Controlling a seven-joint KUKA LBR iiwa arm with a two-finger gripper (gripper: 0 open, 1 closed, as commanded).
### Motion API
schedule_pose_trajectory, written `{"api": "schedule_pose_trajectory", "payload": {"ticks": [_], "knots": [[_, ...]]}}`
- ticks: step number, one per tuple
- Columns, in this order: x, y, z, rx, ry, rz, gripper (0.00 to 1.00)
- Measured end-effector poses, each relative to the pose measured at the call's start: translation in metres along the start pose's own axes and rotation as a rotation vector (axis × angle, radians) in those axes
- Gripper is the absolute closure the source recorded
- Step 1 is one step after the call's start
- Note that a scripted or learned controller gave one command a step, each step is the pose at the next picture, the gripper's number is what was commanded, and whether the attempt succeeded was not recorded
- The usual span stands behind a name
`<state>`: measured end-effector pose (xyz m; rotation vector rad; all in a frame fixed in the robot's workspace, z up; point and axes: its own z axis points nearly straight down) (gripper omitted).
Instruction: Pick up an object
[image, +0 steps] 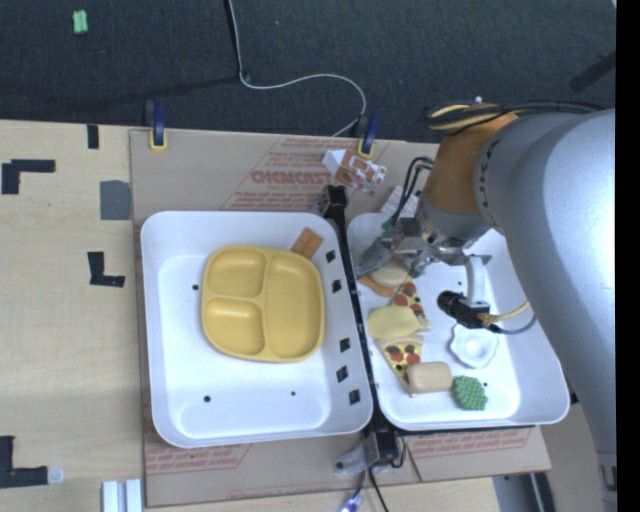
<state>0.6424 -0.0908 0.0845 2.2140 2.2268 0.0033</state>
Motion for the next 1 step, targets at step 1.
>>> {"api": "schedule_pose_trajectory", "payload": {"ticks": [1], "knots": [[-0.0017, -0.0021, -0.0094, 0.005, 0.000, 0.003, 1.00]]}}
